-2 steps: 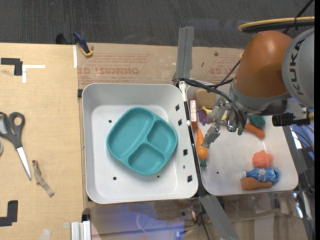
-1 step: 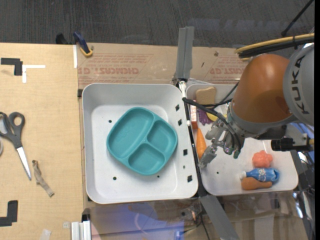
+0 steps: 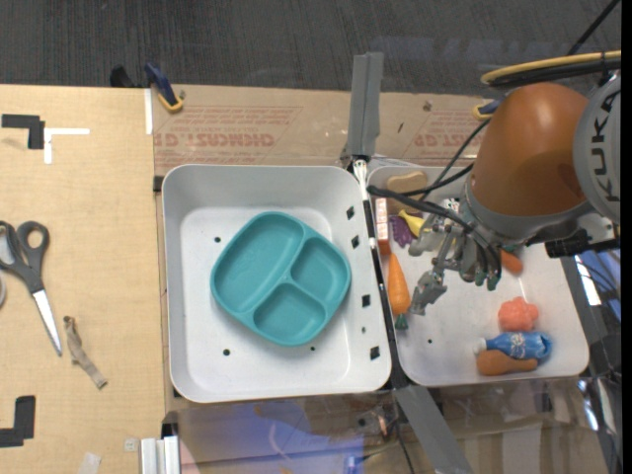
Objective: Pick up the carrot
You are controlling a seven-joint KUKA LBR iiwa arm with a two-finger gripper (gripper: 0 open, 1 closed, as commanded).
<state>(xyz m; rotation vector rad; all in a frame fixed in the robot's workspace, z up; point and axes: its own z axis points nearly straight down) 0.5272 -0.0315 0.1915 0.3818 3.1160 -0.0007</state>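
Carrot at the left wall of the right bin, gripper just beside it and not holding it.

I see the carrot (image 3: 397,284) lying lengthwise along the left wall of the right bin (image 3: 434,363), its narrow end pointing to the far side. The gripper (image 3: 427,294) hangs just to the right of it, near the carrot's lower half; the fingers (image 3: 423,299) look parted and nothing is between them. A purple toy (image 3: 401,229) and a yellow piece (image 3: 411,223) lie beyond the carrot. In the left bin (image 3: 188,294) rests a teal divided plate (image 3: 281,278). On the bench at far left lie scissors (image 3: 30,275).
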